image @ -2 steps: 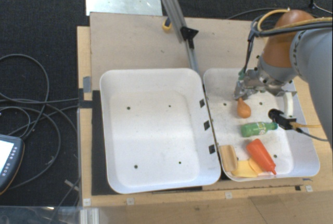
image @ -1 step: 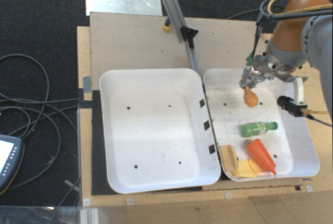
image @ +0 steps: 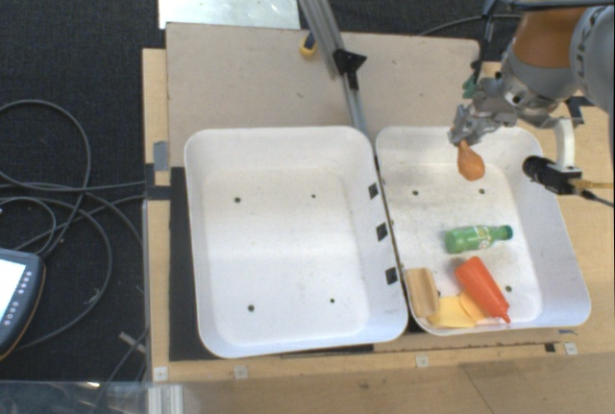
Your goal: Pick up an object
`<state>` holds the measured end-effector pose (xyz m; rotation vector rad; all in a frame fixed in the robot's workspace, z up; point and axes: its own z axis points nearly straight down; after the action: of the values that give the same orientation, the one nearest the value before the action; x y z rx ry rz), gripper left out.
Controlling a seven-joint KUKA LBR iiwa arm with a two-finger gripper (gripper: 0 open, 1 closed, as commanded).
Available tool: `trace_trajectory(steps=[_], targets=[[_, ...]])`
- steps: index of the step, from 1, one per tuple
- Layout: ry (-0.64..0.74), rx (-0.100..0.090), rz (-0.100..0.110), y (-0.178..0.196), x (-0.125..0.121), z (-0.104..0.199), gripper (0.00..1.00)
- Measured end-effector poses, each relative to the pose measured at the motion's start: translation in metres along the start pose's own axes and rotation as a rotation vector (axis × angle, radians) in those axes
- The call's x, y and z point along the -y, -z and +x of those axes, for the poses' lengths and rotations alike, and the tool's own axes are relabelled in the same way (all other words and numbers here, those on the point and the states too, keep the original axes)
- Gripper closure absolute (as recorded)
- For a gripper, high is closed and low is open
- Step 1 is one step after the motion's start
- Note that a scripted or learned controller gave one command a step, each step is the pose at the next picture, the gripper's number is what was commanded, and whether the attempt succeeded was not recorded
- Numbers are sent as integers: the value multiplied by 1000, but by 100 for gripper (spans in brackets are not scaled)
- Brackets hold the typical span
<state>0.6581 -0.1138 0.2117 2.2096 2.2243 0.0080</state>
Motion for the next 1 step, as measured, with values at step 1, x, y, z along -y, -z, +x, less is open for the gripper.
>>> trace_trajectory(steps=[1], targets=[[0, 1, -1, 60, -3, -9, 100]])
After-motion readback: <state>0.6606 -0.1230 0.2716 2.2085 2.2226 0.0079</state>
